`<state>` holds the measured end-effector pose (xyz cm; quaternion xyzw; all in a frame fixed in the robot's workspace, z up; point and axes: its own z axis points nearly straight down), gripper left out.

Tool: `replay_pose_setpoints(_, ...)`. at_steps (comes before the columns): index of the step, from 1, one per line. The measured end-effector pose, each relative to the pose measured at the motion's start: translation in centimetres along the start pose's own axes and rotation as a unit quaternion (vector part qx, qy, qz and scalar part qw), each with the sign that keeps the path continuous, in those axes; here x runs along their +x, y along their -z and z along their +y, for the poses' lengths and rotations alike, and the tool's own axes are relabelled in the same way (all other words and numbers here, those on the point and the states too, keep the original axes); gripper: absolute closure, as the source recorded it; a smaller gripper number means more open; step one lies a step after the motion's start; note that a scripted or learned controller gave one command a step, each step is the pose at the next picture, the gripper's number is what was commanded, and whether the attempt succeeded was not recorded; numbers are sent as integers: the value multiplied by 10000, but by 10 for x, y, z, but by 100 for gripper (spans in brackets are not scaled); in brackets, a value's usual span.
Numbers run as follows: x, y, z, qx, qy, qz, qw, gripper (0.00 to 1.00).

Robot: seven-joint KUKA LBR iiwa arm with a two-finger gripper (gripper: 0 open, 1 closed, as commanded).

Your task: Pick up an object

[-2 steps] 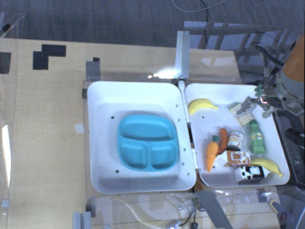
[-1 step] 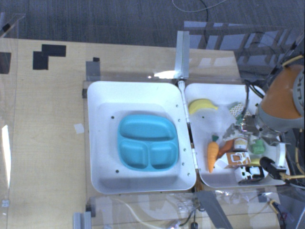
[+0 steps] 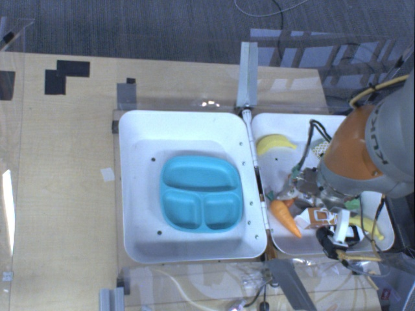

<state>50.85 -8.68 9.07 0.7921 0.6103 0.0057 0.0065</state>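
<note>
The right bin [image 3: 280,125] holds a yellow banana-like toy [image 3: 275,144] near its far left corner and an orange carrot [image 3: 285,216] near its front left. More small items, one yellow [image 3: 371,226], lie at the bin's front right, partly hidden by the arm. My gripper [image 3: 310,203] is low inside this bin, just right of the carrot, under the grey wrist and orange band [image 3: 350,149]. The wrist hides much of what lies beneath it.
The left bin [image 3: 139,144] holds a blue three-compartment plate [image 3: 201,193] in its middle. A metal post [image 3: 247,76] stands behind the divider between the bins. Cables [image 3: 353,251] run along the right bin's front edge.
</note>
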Motion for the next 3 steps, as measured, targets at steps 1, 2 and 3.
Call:
replay_pose_setpoints(1,13,-1,37,26,-1553,6,9879,0)
replay_pose_setpoints(2,16,17,43,-61,-1506,46,9886,100)
replay_pose_setpoints(3,69,94,56,68,-159,-4,9998,100)
